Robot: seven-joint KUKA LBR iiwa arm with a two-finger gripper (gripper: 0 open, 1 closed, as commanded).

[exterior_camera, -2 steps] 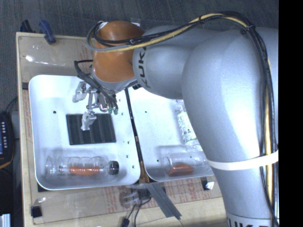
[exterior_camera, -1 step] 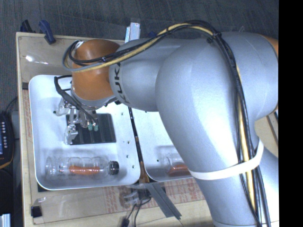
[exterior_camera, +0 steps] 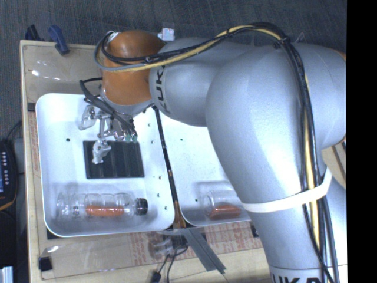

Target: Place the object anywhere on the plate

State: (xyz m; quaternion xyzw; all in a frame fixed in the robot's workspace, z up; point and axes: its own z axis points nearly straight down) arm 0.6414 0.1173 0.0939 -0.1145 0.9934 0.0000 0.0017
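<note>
My arm [exterior_camera: 247, 99] covers most of the right bin [exterior_camera: 197, 152]. In the left bin [exterior_camera: 50, 152], my claw [exterior_camera: 100, 137] hangs over the dark plate [exterior_camera: 121, 164]. A clear bottle [exterior_camera: 100, 206] lies along the near wall; white floor left of the plate lies open.

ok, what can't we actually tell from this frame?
- Hand: too small and cluttered in the camera view to tell if anything sits between its fingers.
- Right bin: mostly hidden by the arm; only its left part shows.
- Clear bottle in the left bin: glare blurs its contents.
- Dark plate: its upper left is covered by the hand.
</note>
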